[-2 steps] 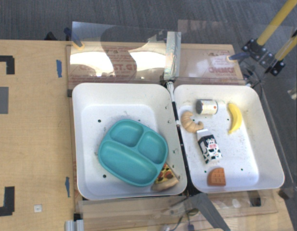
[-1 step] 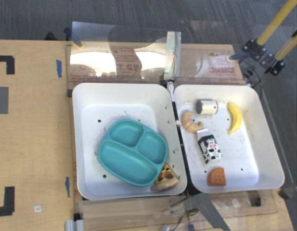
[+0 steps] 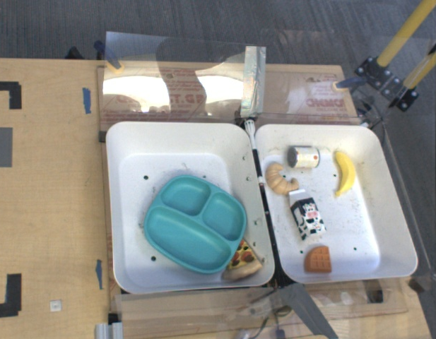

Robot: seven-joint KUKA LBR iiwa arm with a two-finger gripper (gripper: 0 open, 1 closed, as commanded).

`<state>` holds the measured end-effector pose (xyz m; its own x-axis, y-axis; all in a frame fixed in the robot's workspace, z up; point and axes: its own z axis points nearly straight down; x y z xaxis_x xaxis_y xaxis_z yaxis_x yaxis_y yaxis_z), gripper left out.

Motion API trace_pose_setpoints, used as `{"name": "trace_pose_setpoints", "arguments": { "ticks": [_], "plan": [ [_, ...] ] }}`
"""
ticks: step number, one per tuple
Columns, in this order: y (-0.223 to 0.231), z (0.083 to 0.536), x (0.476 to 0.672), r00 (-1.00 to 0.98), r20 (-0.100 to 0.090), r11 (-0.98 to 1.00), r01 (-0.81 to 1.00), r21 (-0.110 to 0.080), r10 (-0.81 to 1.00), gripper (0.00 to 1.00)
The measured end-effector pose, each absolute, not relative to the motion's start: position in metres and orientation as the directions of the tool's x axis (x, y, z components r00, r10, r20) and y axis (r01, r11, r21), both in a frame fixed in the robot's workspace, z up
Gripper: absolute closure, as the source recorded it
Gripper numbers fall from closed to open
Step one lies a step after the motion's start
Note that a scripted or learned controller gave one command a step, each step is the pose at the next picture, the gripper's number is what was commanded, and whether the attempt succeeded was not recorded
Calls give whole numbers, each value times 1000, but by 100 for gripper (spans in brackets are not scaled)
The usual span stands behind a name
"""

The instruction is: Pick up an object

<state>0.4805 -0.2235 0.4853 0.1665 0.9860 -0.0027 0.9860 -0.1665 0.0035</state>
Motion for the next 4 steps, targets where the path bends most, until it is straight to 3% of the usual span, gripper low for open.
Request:
{"name": "trace_pose_setpoints", "arguments": {
  "ticks": [1, 2, 3, 4],
  "plan": [
    [-216, 485, 480, 469, -2, -469, 883, 3, 883, 100],
    [-180, 486, 480, -292, -1, 292, 956, 1, 956, 100],
    [-224, 485, 480, 95, -3, -95, 995, 3, 995, 100],
    [-217, 485, 486, 407, -1, -407, 914, 3, 914, 100]
  ]
}}
